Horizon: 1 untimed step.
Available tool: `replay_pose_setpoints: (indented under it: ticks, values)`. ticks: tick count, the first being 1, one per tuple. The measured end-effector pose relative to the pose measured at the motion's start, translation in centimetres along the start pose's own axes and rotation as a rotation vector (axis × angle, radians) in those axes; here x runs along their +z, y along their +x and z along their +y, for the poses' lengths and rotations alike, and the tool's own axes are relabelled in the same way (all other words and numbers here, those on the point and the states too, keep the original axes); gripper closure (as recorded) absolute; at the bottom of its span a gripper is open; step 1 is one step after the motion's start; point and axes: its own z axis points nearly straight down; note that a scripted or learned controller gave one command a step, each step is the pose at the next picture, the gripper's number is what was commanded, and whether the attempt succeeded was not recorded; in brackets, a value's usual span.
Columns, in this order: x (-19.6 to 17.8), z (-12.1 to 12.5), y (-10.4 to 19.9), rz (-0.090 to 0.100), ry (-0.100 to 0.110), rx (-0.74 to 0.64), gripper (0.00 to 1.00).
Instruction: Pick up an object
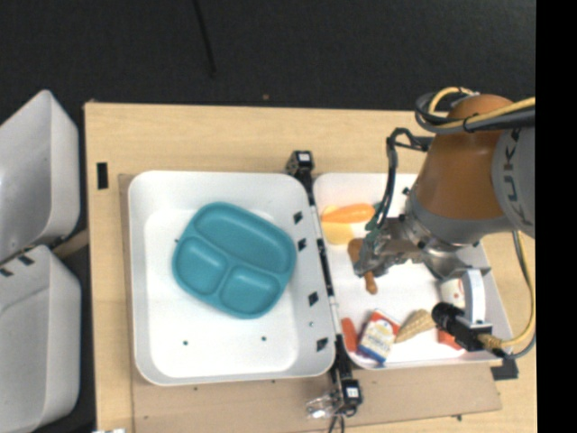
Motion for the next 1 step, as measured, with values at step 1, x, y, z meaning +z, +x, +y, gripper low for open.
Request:
replay_pose_setpoints:
  ticks: [1]
  values:
    - [0.39,0.14,1.91,0.001,0.003,-0.004,1.0]
